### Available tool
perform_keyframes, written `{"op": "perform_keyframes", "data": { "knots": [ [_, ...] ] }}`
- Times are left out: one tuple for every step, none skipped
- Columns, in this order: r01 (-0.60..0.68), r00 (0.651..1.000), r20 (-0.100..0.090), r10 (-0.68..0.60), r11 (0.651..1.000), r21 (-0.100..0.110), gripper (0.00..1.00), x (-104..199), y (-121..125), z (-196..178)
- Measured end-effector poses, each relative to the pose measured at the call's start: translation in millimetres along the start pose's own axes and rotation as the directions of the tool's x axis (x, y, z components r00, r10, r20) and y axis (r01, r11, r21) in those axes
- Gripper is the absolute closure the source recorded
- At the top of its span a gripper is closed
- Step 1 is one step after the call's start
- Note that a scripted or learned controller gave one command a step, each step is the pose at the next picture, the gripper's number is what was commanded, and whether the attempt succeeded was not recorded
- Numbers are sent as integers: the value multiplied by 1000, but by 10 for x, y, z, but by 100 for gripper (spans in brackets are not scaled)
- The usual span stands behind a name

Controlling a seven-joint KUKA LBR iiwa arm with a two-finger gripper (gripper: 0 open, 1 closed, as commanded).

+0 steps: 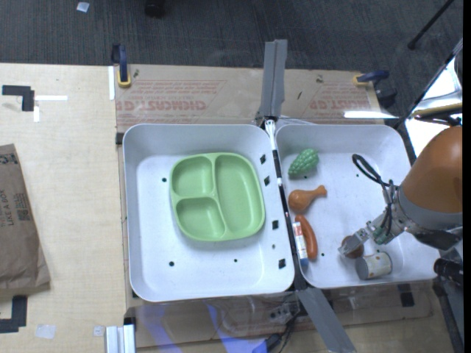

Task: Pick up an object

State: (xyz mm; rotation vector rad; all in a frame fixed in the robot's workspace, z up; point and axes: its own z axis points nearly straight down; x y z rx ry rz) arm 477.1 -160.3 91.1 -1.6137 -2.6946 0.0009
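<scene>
The arm [434, 182] reaches in from the right over the right bin [335, 134]. The gripper [353, 247] sits low near the bin's front edge; whether its jaws are open or closed cannot be told, and nothing is visibly between them. A grey cylindrical cup [374, 265] lies on its side just beside the gripper, toward the front right corner. Along the bin's left wall lie three toy foods: a green leafy vegetable [303, 162] toward the back, a brown chicken drumstick [306, 196] in the middle, and a red-orange hot dog [307, 239] toward the front. A black cable loop [366, 168] rests near the back right. The left bin [147, 226] holds a green three-compartment plate [218, 195] near its centre.
</scene>
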Motion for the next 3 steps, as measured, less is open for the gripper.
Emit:
{"op": "perform_keyframes", "data": {
  "knots": [
    [54,999,7,-54,999,-3,0,242,679,-21],
    [22,1000,3,-22,1000,-2,0,-213,1692,-15],
    [9,1000,2,-9,1000,-1,0,-337,1043,-613]
  ]
}}
